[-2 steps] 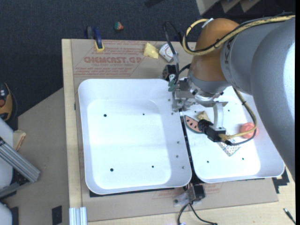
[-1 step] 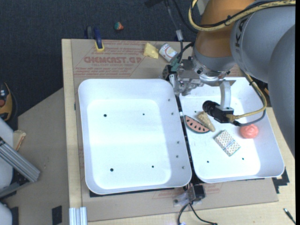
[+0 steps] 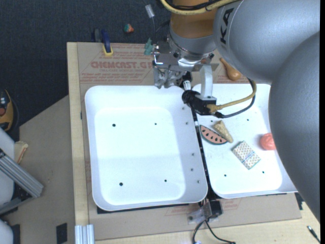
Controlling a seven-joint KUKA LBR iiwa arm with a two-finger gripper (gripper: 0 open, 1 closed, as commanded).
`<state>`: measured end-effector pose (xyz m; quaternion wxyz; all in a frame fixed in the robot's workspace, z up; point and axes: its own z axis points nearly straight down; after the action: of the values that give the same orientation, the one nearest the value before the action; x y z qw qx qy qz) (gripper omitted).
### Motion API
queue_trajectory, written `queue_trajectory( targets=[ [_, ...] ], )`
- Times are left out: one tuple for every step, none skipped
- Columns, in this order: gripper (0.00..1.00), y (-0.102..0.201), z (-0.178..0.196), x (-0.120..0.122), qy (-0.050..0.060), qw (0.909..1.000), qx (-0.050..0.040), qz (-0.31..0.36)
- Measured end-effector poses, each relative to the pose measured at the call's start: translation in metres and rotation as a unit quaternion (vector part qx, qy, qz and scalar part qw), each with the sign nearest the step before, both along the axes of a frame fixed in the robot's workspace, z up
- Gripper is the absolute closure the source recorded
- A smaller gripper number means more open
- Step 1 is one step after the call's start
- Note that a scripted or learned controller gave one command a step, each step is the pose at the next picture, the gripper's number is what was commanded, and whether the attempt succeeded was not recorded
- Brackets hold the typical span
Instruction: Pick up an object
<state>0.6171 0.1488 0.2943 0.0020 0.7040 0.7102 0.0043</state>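
Watermelon-slice toy (image 3: 212,135), flat and red, lies in the right bin (image 3: 238,183) beside a tan wedge (image 3: 222,130), a patterned block (image 3: 246,154) and a pink ball (image 3: 267,142). The arm (image 3: 284,44) bends down, its gripper (image 3: 165,79) at the left bin's (image 3: 137,154) back rim; its grip cannot be told.

The slice (image 3: 213,136) is red, the block (image 3: 246,154) bluish-checked, the ball (image 3: 267,142) pink.

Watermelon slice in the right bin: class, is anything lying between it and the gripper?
No loose thing does. The gripper hangs at the left bin's far rim; the watermelon slice lies just past the ridge where the bins meet. A tan wedge sits against the slice's right end, off that line.
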Motion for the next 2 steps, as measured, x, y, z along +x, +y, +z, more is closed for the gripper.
queue_trajectory(
  targets=[
    [1.0, -0.065, 0.025, -0.011, 0.003, 1.0, -0.0021, -0.007],
    [1.0, -0.032, 0.033, -0.025, 0.003, 1.0, -0.0014, -0.003]
  ],
)
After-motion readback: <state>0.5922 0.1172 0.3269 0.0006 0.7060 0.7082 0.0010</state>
